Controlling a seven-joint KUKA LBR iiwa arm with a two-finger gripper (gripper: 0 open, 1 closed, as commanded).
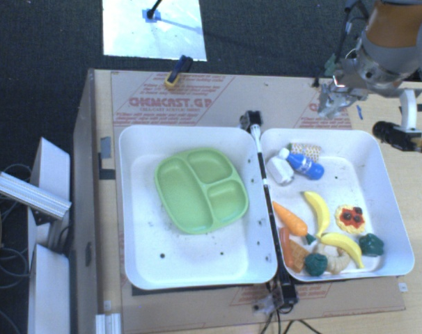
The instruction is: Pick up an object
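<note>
The right bin [388, 186] holds several toy foods. A blue and white bottle [305, 165] lies near its far wall beside a white lump [280, 170] and a small checkered piece [305, 149]. Lower down I see a carrot [290, 216], two bananas [317, 211] [343, 246], a small pizza [351, 218] and two broccoli pieces [371, 243] [315, 263]. My gripper [333, 103] hangs above the cardboard just behind the bin's far edge, apart from every object, with nothing seen in it.
A green divided plate [200, 190] sits in the left bin [138, 256]. A yellow and black tool [177, 72] lies on the cardboard at the back. A black fixture [395, 134] sticks out at the right edge, near the arm.
</note>
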